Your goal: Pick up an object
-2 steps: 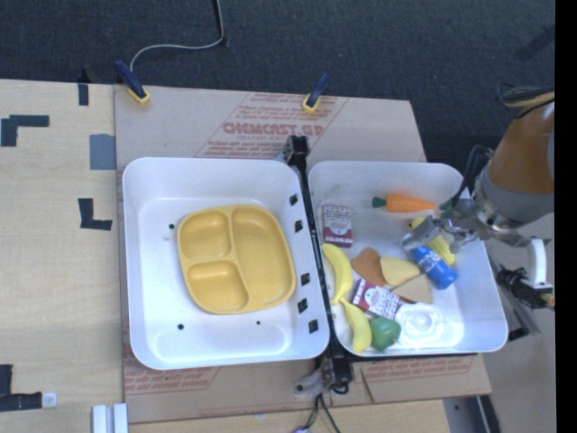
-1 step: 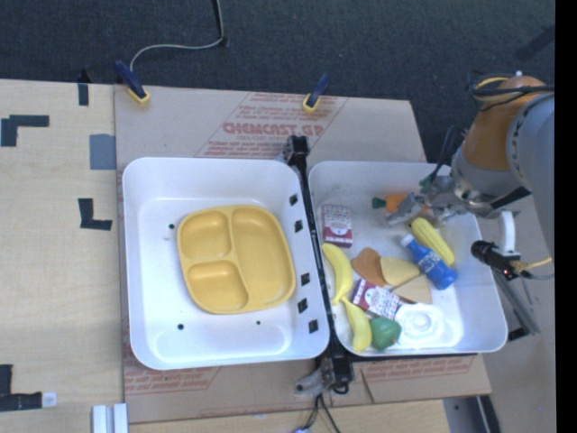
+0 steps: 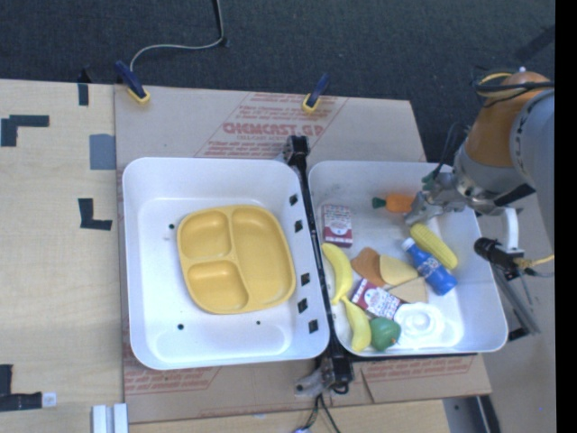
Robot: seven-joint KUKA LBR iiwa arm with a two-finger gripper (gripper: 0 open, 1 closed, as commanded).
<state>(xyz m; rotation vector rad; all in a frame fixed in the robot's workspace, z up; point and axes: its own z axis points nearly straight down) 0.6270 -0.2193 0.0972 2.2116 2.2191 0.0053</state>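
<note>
Pincer (image 3: 425, 204) just beside toy carrot (image 3: 394, 204), right bin (image 3: 478, 327)

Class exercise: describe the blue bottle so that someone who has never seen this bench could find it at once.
Start at the right-hand white bin, the one crowded with toy food. Look toward its right side, just below the gripper. The blue bottle lies there on its side beside a yellow corn cob; it is the sole blue item among yellows, reds and greens.

Yellow plate (image 3: 236, 258), white bins (image 3: 144, 242), blue bottle (image 3: 430, 270).

camera: fixed overhead | slanted down | both bins (image 3: 135, 242) framed
</note>
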